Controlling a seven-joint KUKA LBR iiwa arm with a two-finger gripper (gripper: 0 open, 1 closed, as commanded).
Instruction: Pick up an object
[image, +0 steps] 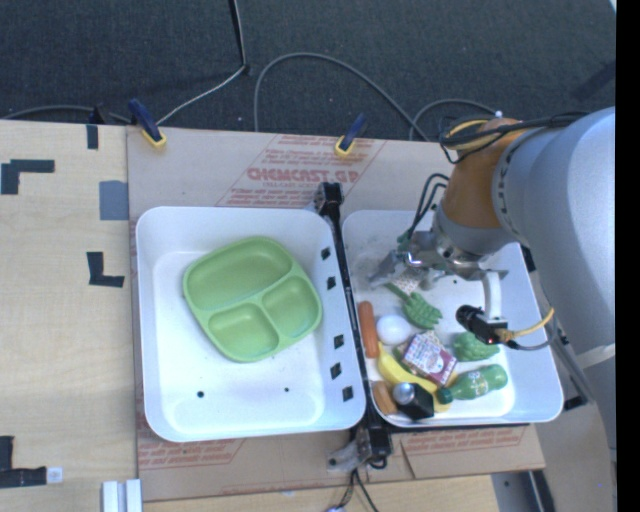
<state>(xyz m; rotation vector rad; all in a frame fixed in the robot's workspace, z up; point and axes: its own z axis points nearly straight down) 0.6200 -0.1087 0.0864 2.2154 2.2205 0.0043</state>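
Observation:
My gripper (400, 266) hangs low over the upper left part of the right bin (540, 400), below the arm's orange band (478, 190). Just beneath it lies a green leafy toy (420, 307). Further toward the front sit a white egg (393, 329), an orange carrot-like stick (367, 328), a pink and red box (428, 355), a yellow banana (398, 371), a green bottle (478, 383) and another green piece (476, 348). Nothing shows held in the gripper.
The left bin (160, 380) holds a light green divided plate (252, 297). A black divider with clips (340, 300) runs between the bins. A black and yellow cable (490, 325) hangs from the wrist over the right bin. Blue and yellow clamps hold the cardboard at the back.

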